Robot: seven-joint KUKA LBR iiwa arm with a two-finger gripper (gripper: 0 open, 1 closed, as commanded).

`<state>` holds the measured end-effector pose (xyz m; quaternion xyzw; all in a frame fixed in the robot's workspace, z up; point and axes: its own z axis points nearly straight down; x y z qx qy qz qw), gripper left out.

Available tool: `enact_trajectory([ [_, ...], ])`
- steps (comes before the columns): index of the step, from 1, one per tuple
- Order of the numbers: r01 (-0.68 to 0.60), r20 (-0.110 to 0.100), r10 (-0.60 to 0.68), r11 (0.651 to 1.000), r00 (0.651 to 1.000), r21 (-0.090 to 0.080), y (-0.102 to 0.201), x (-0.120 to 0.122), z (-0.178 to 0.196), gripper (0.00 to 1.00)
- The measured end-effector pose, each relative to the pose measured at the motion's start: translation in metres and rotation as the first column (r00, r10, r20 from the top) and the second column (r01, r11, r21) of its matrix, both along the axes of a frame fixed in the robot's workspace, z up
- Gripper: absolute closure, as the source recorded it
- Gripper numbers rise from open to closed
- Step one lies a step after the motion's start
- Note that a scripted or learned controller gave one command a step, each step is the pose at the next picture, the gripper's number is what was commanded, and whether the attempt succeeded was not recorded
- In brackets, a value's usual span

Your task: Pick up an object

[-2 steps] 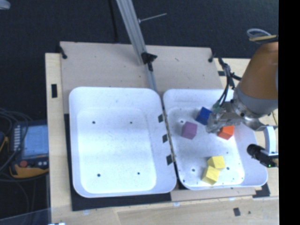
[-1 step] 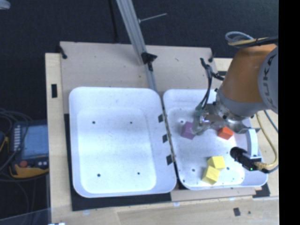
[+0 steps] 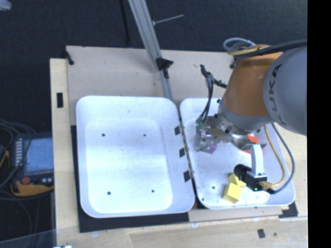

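Over the left side of the right shallow white plastic bin (image 3: 214, 198), the gripper (image 3: 208, 137) hangs at a small purple object (image 3: 209, 148); whether it is released or clenched, I cannot tell. This looks like the reaching step, so the next move calls for centring, closing, then lifting. A yellow block (image 3: 234, 189) lies at that bin's near edge.

A yellow block (image 3: 233, 190) lies tilted, corners skewed, well apart from the gripper (image 3: 206, 137), toward the view's lower right of it. A small purple object (image 3: 209, 148) sits right at the gripper, just beneath its tip, partly hidden, its shape unclear. A small orange-red piece (image 3: 252, 138) peeks out to the gripper's right, mostly covered by the arm.
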<state>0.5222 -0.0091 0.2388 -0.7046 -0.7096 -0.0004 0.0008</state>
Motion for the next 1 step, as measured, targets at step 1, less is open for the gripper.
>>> enact_trajectory([
  [1, -0.001, -0.003, 0.001, 1.000, 1.000, 0.000, 0.0573, 0.0027, -0.0084, 1.00],
])
